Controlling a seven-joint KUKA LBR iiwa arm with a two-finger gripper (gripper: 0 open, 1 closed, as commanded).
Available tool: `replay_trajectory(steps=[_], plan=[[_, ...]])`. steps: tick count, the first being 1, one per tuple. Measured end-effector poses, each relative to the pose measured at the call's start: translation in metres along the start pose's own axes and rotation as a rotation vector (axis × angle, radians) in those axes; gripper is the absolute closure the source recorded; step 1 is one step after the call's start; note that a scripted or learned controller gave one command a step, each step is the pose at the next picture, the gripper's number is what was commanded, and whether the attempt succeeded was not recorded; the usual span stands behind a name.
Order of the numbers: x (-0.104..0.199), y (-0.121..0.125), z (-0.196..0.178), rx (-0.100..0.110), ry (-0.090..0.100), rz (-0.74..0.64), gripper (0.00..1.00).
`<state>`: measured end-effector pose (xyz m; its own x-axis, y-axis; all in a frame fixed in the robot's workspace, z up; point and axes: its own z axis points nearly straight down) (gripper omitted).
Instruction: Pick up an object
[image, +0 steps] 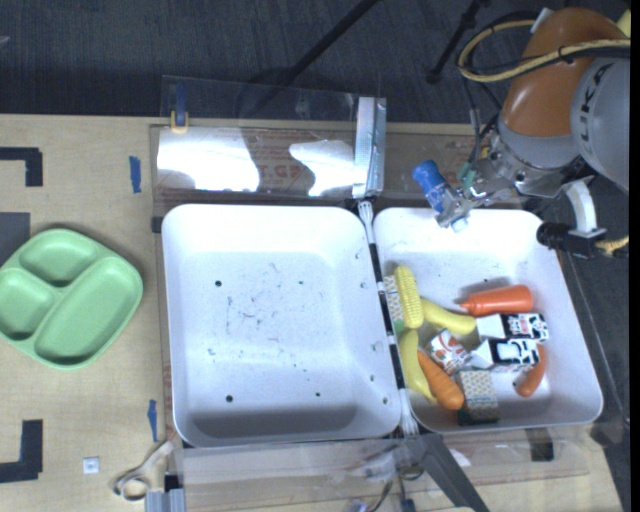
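The gripper (455, 212) was seen over the back rim of the right bin (570, 290), near its back left corner, at the end of the grey arm (560, 110) reaching in from the right. A small blue object (430, 183) was noted beside it, perhaps carried; whether the gripper was clenched or released could not be told. The candidate objects were found heaped toward the front of that bin, well apart from the gripper: a corn cob (408, 293), a banana (447, 317), an orange carrot (497, 299), a second carrot (441, 381) and small printed packets (517, 338). The left bin (270, 320) was noted alongside, a green divided plate (65, 296) on the surface (80, 420) beyond. Risk judged: the pile is tightly packed, so a descent could be blocked by neighbours or deflected off rounded produce.
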<state>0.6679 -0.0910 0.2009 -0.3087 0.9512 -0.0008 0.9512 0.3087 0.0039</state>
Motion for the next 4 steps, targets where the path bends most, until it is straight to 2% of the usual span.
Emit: replay_trajectory(steps=[1, 2, 3, 4], plan=[[0.001, 0.000, -0.004, -0.001, -0.001, 0.007, 1.00], [-0.014, -0.056, -0.012, 0.004, 0.001, 0.141, 1.00], [-0.047, -0.087, -0.016, 0.004, 0.001, 0.090, 1.00], [0.026, -0.065, -0.028, 0.005, 0.002, 0.102, 1.00]])
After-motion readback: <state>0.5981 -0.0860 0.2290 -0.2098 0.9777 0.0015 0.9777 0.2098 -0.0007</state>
